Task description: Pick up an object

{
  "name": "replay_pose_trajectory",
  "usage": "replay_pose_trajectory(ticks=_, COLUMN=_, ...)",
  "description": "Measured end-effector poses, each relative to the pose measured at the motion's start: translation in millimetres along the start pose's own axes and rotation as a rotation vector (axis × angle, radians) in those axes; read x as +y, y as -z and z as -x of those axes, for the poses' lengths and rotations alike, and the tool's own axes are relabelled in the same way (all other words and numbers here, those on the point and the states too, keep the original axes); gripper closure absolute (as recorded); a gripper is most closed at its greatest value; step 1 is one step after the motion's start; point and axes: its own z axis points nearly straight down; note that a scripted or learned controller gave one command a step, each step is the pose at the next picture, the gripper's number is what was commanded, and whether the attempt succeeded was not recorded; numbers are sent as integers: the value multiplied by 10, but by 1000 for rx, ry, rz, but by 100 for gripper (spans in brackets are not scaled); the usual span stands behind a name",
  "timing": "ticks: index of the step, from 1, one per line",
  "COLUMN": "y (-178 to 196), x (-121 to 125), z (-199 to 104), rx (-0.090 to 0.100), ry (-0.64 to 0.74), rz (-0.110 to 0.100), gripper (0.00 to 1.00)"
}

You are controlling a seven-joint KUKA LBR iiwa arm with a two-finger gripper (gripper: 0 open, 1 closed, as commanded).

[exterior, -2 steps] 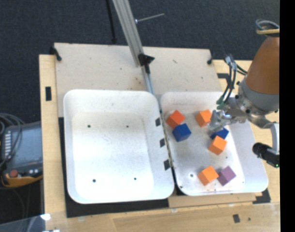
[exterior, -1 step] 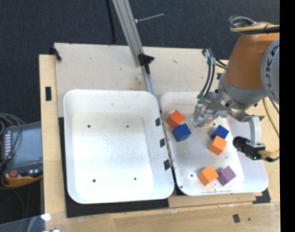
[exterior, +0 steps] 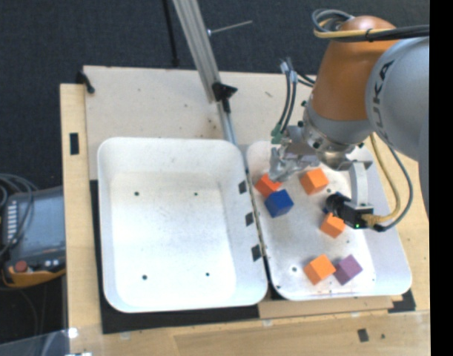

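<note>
The small red-orange foam cube (exterior: 267, 185) lies at the near-left corner of the right-hand shallow white bin (exterior: 385, 273), touching a dark blue cube (exterior: 279, 202) just below it. The tool (exterior: 284, 165) hangs right over the red-orange one, its metal tips at or just above the cube's upper edge; whether it is spread or pinched I cannot tell from here. To do this well I'd want the tips to straddle that cube alone, clear of the blue neighbour and the bin wall, before squeezing. Other orange cubes (exterior: 313, 180) (exterior: 332, 225) (exterior: 320, 268) and a purple cube (exterior: 348, 269) sit apart across the same bin, which rests on the pale wooden bench (exterior: 152, 95).
</note>
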Motion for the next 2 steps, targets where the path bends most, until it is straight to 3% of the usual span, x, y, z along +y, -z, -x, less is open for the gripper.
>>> replay_pose_trajectory(ticks=2, y=-175, x=426, z=-1036, rx=0, ry=0, rz=-1, gripper=100)
